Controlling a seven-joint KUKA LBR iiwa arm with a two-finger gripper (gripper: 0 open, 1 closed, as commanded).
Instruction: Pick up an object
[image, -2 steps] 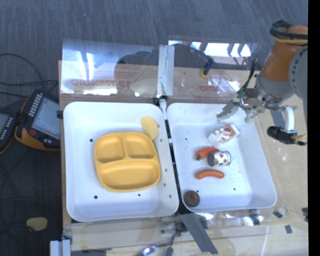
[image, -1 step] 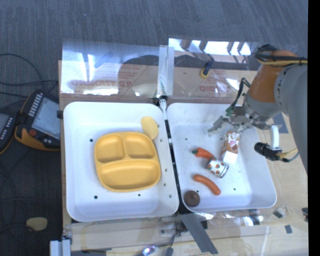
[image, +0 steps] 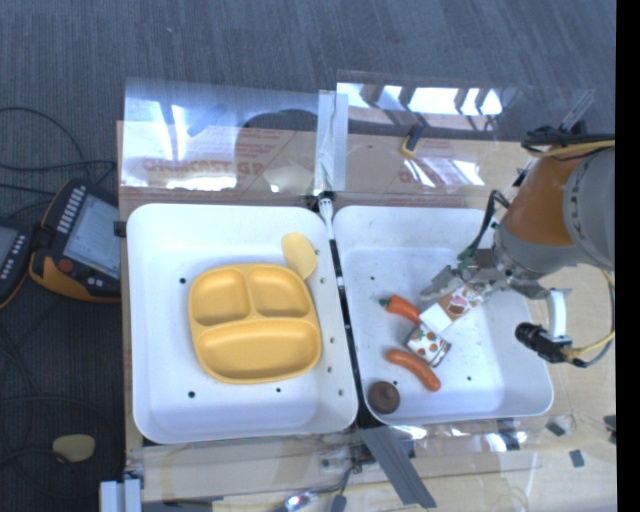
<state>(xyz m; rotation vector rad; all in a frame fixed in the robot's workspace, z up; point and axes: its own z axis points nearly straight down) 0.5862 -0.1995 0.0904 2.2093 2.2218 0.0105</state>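
The gripper (image: 462, 291) is down in the right bin (image: 500, 392), its fingers apparently closed on a small white carton (image: 438, 328) (contact looks likely, but the view is too coarse to confirm). An orange carrot (image: 403, 308) lies just left of the carton, a sausage (image: 414, 369) and a brown disc (image: 384, 397) nearer. The left bin (image: 160, 400) holds a yellow divided tray (image: 255, 322) and a pale yellow piece (image: 300, 254) at its far right corner.

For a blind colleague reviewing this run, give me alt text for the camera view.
The gripper reaches into the right white bin above a small white carton, which lies between two orange sausage-like pieces, with a brown round item near the front. The left white bin holds a yellow divided tray and a pale yellow piece.
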